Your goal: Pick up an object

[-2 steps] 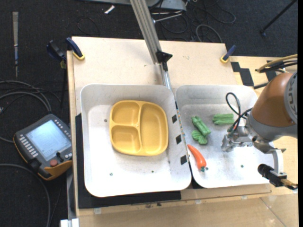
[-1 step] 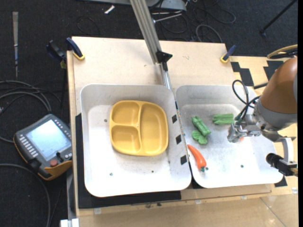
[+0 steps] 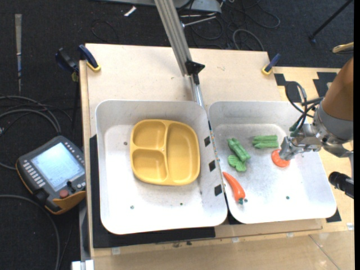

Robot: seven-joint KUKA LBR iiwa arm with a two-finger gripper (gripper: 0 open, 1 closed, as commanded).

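We note the gripper [image 3: 286,152] low over the orange object [image 3: 279,158] at the right bin's [image 3: 315,198] far side, presumably lined up for a grasp; grip state we cannot tell.

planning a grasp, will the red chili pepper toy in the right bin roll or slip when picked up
The long red plastic chili pepper with a green stem is tapered and rounded, so it may roll or pivot. It looks smooth, probably slippery. Small, likely light and stiff.
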